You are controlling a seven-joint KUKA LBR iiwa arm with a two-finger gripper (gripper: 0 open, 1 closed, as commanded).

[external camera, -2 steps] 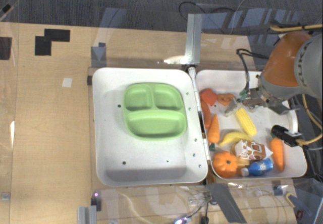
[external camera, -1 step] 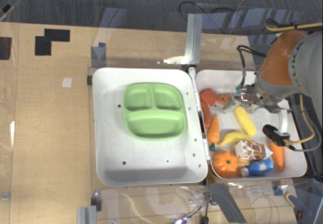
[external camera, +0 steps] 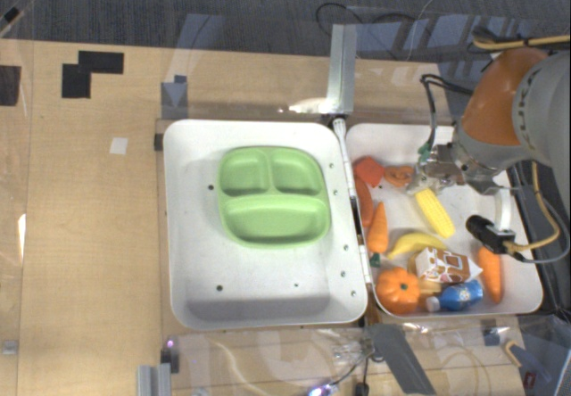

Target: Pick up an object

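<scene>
Gripper (external camera: 434, 173) low in right bin (external camera: 533, 296), finger spread unreadable, nothing seen held. Ridged yellow corn (external camera: 434, 211) just below it, apparently touching, long axis diagonal, tip down-right. Glossy curved banana (external camera: 412, 244), round pumpkin (external camera: 398, 290), tapered carrot (external camera: 378, 227) farther below. Smooth green tray (external camera: 272, 196) far left, in left bin (external camera: 192, 296).
</scene>
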